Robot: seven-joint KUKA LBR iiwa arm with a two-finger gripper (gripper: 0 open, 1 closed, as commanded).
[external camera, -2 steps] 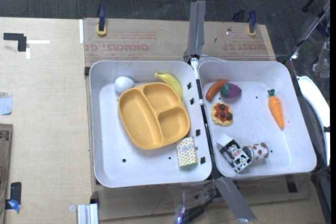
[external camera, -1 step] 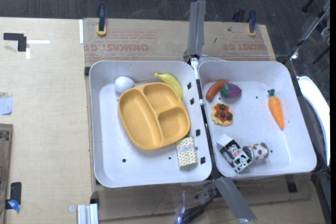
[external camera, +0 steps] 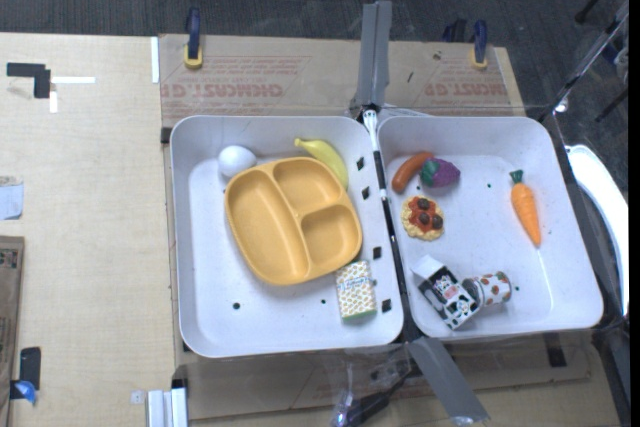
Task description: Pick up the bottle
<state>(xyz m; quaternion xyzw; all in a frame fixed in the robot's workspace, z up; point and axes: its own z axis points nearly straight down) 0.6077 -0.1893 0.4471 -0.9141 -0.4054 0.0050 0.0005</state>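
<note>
Nearest, at the near edge of the right bin (external camera: 575, 215), lie one black and white carton (external camera: 443, 296) and one bottle (external camera: 492, 289). That bottle is white with red dots and lies on its side. Its long side runs left to right: the left end touches the carton and the other end points right. I cannot tell which end is the top. Farther back in this bin are one pizza (external camera: 423, 217), one sausage (external camera: 410, 170), one purple toy (external camera: 440, 173) and, well to the right, one carrot (external camera: 525, 205). In the left bin (external camera: 195, 255) there is one green box (external camera: 356, 293) at the near right, one yellow plate (external camera: 293, 218) with three parts, one egg (external camera: 237, 159) and one banana (external camera: 325, 160) just behind the plate. I cannot tell if the gripper is open or shut, or if it has anything.
</note>
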